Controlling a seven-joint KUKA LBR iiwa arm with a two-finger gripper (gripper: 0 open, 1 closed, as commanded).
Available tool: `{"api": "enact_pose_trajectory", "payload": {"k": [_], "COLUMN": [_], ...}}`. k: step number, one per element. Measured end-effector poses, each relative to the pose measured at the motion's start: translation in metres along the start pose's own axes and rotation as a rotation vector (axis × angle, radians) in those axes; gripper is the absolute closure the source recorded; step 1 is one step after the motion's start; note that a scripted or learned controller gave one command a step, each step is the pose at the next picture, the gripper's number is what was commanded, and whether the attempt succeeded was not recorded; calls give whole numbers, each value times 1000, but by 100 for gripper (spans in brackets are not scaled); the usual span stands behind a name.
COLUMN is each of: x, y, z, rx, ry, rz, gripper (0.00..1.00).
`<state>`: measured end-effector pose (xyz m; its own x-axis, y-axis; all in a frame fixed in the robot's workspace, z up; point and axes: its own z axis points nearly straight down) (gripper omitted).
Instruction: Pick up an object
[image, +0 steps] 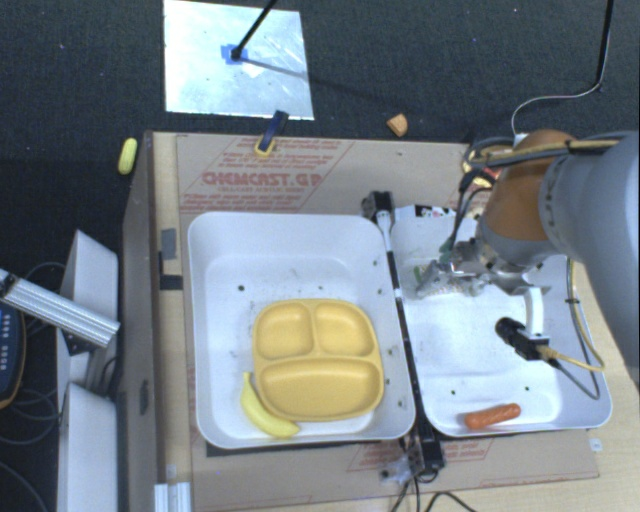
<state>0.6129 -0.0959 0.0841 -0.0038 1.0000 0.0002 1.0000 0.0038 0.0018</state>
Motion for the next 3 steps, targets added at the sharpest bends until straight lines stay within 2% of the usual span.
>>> {"api": "enact_pose_trajectory", "payload": {"k": [1,2,3], "x": [-33,-5,-5], "y": [0,21,22], "z": [-1,-1,-12], "rx": [0,-1,-3], "ry": [-1,0,0], "rz": [2,-1,-2], "gripper": [0,0,100]}}
